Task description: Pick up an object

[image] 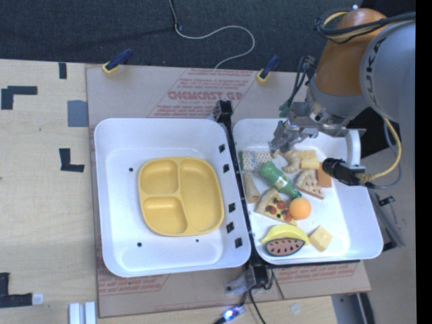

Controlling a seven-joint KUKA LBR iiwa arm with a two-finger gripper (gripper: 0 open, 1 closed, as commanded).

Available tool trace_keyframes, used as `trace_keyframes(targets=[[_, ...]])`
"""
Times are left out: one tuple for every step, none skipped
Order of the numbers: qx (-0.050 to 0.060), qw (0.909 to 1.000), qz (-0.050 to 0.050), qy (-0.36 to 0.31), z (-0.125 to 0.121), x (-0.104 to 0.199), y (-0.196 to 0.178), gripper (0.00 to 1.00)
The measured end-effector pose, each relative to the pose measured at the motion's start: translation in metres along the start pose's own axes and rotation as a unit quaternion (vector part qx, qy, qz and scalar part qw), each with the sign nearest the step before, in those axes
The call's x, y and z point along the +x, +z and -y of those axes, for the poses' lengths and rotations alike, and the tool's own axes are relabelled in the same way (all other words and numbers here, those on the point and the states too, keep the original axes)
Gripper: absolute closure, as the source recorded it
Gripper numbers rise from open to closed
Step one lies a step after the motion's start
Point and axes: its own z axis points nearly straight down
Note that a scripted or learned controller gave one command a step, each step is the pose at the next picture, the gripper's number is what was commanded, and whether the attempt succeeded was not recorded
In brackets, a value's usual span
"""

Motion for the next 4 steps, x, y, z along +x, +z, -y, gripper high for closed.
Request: trace_keyframes(targets=[[0.0, 1.0, -0.001, -0.001, 0.034, 0.047, -0.009, 1.0], [0.001, 1.0, 0.0, -0.001, 0.062, 0.071, -0.006, 1.0], [0.0, 1.0, 0.0, 0.0, 0.062, 0.071, -0.001, 1.0], [-0.001, 1.0, 0.001, 0.001, 0.057, 0.053, 0.0, 1.0]])
